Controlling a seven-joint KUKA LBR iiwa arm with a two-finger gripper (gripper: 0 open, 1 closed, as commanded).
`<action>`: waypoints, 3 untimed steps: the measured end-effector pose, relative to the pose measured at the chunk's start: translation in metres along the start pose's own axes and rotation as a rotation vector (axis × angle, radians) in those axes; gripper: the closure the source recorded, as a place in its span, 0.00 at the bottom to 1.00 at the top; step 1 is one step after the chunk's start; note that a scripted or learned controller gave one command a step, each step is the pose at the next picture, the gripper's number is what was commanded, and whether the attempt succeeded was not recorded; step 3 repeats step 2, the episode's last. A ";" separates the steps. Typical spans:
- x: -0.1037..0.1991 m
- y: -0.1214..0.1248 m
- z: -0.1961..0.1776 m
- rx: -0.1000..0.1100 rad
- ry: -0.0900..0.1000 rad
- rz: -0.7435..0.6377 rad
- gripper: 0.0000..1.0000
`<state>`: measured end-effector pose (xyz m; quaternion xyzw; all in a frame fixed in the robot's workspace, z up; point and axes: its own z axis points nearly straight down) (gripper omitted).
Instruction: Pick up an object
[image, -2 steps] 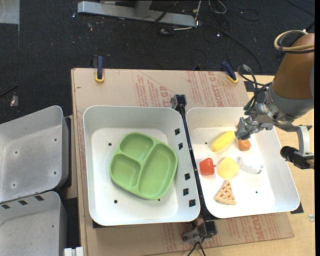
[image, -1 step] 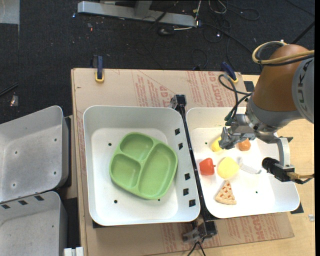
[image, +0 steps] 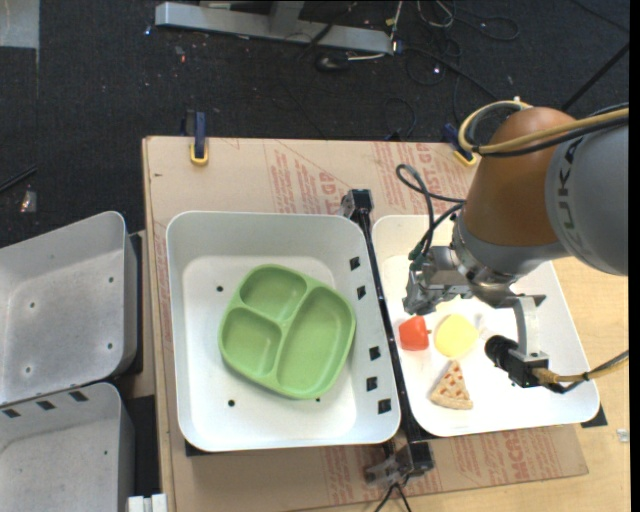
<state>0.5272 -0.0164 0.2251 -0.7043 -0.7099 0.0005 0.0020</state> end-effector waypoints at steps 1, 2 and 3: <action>0.057 -0.015 -0.011 -0.002 -0.001 0.001 1.00; 0.111 -0.031 0.002 -0.001 -0.001 0.001 1.00; 0.111 -0.031 0.002 -0.001 -0.001 0.001 1.00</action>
